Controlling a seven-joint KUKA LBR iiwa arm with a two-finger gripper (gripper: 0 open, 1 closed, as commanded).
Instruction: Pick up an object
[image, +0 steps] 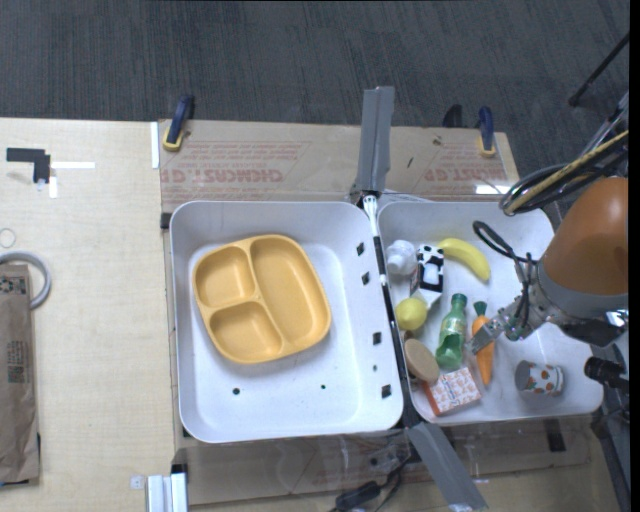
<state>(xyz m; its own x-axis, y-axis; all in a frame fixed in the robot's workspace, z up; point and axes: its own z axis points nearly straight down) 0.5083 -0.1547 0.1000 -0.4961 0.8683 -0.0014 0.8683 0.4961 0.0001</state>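
The right bin (520, 215) holds a banana (467, 257), a lemon (411, 313), a green bottle (452, 331), an orange carrot (484, 351), a red and white box (455, 391), a tan round piece (421, 359), a small patterned cup (539, 378), a white item (401, 258) and a black and white item (430, 267). My gripper (497, 332) reaches in from the right and hangs low over the carrot, just right of the green bottle. Its fingertips sit against the carrot's upper end, and I cannot make out whether they grip it.
The left bin (200, 400) holds a yellow divided plate (261, 297). A metal divider bar (376, 140) runs between the bins. The arm's orange band (592, 235) hangs over the right bin's far right side. Cables (560, 175) arc above it.
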